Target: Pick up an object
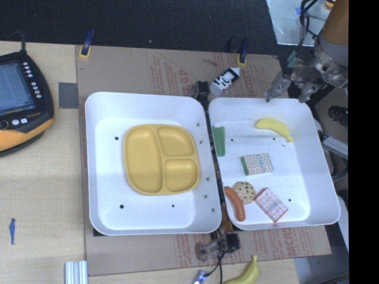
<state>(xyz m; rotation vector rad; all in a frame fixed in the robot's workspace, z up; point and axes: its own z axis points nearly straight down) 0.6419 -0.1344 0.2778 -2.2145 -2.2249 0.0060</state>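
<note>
Writing on the packets is too small to read: a pale patterned packet (257,164) lies mid-bin in the right bin (308,215), with a red-and-white packet (270,204), a cookie (243,191) and a sausage (234,203) near its front edge, a banana (273,127) toward the back and a green strip (219,141) by the left wall. End effector (289,92) hangs above the right bin's back rim, fingers spread apart and holding nothing. Left bin (106,212) carries a yellow divided tray (161,158); a tablet (21,99) sits at the table's left, and another banana (246,273) lies in front of the bins.

Pale wood bench (41,194); brown cardboard sheet (148,70); dark floor (148,7) behind.
</note>
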